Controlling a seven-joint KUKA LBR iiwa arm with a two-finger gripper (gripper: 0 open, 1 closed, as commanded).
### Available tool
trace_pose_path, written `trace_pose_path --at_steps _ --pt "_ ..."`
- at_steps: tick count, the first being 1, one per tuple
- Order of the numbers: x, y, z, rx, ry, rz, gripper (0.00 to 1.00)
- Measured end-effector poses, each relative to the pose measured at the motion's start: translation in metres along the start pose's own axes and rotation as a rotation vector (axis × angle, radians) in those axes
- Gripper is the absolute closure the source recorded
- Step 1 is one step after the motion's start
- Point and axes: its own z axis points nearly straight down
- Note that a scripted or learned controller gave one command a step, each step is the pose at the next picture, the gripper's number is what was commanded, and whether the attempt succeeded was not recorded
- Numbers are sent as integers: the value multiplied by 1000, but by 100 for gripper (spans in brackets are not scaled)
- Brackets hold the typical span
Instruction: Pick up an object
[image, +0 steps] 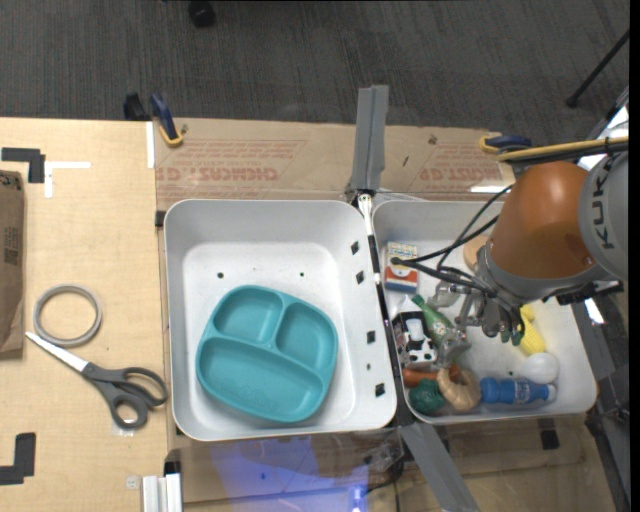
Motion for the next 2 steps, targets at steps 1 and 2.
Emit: trace_pose_path --at_steps 1,2 --pt "-11 4 0 1 -3 104 0" --pt "-76 9 -1 1 -4 -21 0"
